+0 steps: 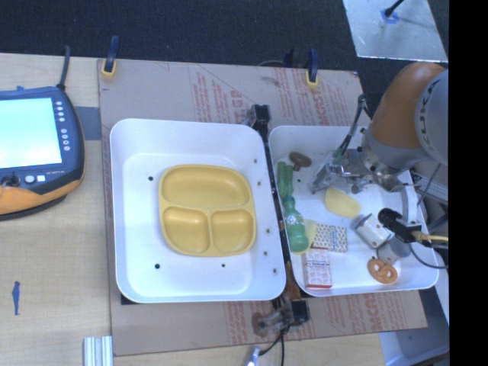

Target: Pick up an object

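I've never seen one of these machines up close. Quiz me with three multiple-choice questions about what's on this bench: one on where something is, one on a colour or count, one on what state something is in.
1. Where does the yellow divided tray lie?
A. in the left bin
B. in the right bin
C. on the bare bench

2. What colour is the bottle at the right bin's left wall?
A. red
B. green
C. blue

3. How does that bottle rest?
A. standing upright
B. lying on its side
C. hanging in the air

Answers:
1 A, the tray sits in the middle of the left bin.
2 B, its body is green from cap to base.
3 B, its whole length stretches along the bin floor.
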Tool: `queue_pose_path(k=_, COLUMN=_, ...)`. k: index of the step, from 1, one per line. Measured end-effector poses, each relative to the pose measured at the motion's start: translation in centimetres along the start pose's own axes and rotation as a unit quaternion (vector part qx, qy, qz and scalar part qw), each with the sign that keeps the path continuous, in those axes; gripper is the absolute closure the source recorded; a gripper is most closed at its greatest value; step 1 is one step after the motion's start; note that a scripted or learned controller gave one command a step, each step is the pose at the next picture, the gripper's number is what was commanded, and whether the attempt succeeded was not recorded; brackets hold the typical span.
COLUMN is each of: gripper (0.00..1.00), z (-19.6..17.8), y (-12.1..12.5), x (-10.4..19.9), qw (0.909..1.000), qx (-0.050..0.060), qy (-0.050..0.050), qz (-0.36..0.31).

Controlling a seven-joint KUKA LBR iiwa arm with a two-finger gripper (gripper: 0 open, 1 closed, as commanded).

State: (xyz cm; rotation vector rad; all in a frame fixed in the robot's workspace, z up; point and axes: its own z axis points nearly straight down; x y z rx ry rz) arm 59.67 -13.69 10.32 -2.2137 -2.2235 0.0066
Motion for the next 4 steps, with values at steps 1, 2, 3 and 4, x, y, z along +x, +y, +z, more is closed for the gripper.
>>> queue_pose_path(k=1, gripper=0.0, z=1.2, y=-2.4, x=-0.1, qw=1.0, qx=-0.001, qy=0.0, qz=0.0)
queue_pose_path(k=2, gripper=1.0, z=0.2, y=-2.4, x=-0.1, qw=1.0, qx=0.0, qy=-0.001, qz=-0.001)
queue_pose_path(k=3, gripper=1.0, z=-8.9, y=-5.8, x=8.5, qw=1.0, qx=-0.002, qy=0.0, qz=-0.002)
queue_pose_path(k=4, gripper=0.0, z=-8.8, y=-5.8, x=8.5, qw=1.0, qx=-0.001, qy=0.0, qz=-0.001)
